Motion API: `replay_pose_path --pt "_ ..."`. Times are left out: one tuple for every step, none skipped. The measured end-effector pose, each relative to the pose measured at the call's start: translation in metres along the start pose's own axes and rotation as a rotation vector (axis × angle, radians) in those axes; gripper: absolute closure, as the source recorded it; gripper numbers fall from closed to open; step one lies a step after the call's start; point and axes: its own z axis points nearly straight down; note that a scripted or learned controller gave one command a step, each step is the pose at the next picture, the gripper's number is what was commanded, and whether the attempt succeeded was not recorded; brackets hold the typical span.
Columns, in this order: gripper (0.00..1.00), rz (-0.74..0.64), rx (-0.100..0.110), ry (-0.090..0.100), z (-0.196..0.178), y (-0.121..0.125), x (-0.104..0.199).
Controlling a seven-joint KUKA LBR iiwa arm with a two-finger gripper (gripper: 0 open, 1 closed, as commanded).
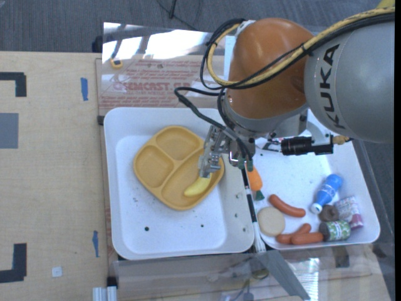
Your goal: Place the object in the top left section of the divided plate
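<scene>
Placement looks underway: my two-finger gripper hangs over the right edge of the yellow plastic divided plate in the left white bin. A yellow toy banana lies in the plate's lower right section, just below my fingertips, apart from them. Whether my fingers are spread or closed, I cannot tell. If this is the object, it sits in the wrong compartment; I judge I must regrasp it and carry it up-left.

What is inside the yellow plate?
A banana lies in the lower right section of the yellow plate. The gripper hangs over that side and covers part of it. The other sections look bare.
</scene>
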Motion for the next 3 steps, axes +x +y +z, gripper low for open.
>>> replay_pose_path --pt "1.0 -0.076 -0.001 -0.001 0.04 0.02 -0.011" --pt "1.0 -0.073 0.0 0.0 0.022 -0.027 0.001" --pt "1.0 -0.19 -0.002 -0.004 0.043 0.009 -0.02"
